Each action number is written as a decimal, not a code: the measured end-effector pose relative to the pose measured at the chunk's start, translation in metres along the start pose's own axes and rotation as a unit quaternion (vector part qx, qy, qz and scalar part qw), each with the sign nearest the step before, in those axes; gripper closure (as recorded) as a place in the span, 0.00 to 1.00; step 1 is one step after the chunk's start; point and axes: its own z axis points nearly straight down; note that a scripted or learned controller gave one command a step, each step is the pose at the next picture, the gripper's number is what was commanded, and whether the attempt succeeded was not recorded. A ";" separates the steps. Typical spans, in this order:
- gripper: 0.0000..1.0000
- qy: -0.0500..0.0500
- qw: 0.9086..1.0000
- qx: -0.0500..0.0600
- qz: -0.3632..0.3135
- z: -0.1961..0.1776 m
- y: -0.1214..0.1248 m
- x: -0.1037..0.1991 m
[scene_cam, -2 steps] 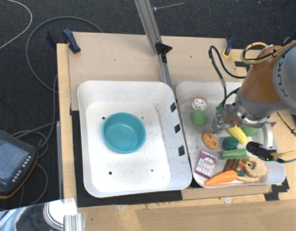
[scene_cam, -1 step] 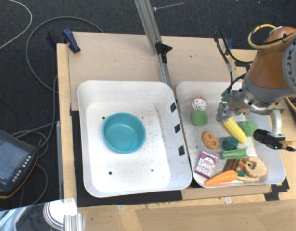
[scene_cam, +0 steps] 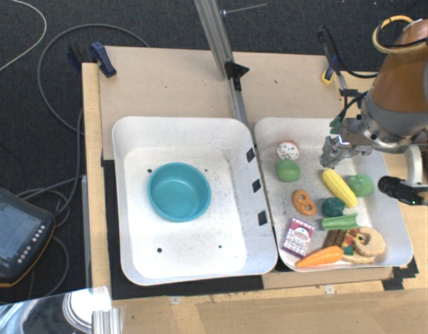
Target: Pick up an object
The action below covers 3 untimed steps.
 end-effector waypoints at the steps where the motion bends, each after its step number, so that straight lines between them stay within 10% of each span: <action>1: 1.00 0.000 1.000 -0.002 -0.001 -0.057 0.002 0.011; 3: 1.00 0.000 1.000 0.000 -0.002 -0.035 0.048 0.113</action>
